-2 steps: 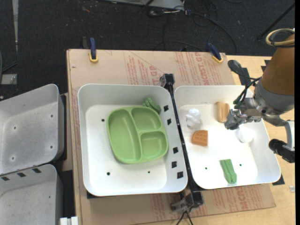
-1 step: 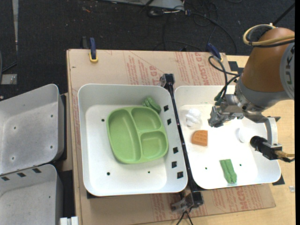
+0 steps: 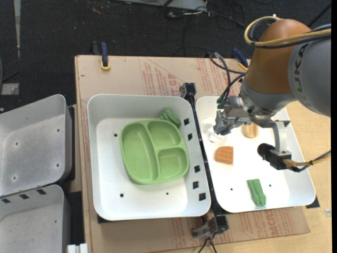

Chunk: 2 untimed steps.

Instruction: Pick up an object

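My gripper [image 3: 222, 125] hangs low over the back left part of the right bin [image 3: 295, 194]. Just under it, by the bin's left wall, lies a small white object [image 3: 214, 136], partly hidden by the gripper. An orange wedge-shaped piece [image 3: 224, 155] lies a little in front of the gripper. A tan cylinder [image 3: 250, 130] stands to its right, half covered by the wrist. A green elongated piece [image 3: 257, 192] rests near the bin's front.
The left bin [image 3: 105, 194] holds a light green divided plate [image 3: 155, 152] and a small green item [image 3: 170, 116] at its back right. A black part with a cable [image 3: 273, 157] sticks out over the right bin. The divider between the bins [image 3: 200, 152] runs close to the gripper's left.
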Motion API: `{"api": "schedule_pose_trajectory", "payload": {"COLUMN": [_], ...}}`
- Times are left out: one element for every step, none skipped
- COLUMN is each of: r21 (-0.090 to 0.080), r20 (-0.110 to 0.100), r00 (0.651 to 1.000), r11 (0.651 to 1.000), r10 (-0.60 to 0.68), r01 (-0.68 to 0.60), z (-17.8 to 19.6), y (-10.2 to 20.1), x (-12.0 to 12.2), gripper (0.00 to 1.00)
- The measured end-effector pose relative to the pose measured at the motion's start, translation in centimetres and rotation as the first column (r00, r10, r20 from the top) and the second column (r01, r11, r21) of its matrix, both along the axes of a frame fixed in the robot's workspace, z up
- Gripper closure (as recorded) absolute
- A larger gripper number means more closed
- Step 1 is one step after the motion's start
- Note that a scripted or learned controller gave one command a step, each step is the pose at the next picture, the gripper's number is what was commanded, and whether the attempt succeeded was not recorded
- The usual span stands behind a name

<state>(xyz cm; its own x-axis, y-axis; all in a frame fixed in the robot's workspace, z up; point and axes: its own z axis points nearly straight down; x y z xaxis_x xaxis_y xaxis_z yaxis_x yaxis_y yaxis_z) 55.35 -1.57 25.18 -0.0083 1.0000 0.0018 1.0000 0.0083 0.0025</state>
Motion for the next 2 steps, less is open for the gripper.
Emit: {"api": "schedule_pose_trajectory", "payload": {"r21": [-0.001, 0.000], "r20": [-0.001, 0.000], "r00": [1.000, 1.000], "r11": [1.000, 1.000], "r10": [-0.001, 0.000], "r01": [0.001, 0.000], "z": [0.0, 0.2], "y": [4.2, 10.0], "x": [1.8, 3.5], "gripper": [1.00, 1.00]}}
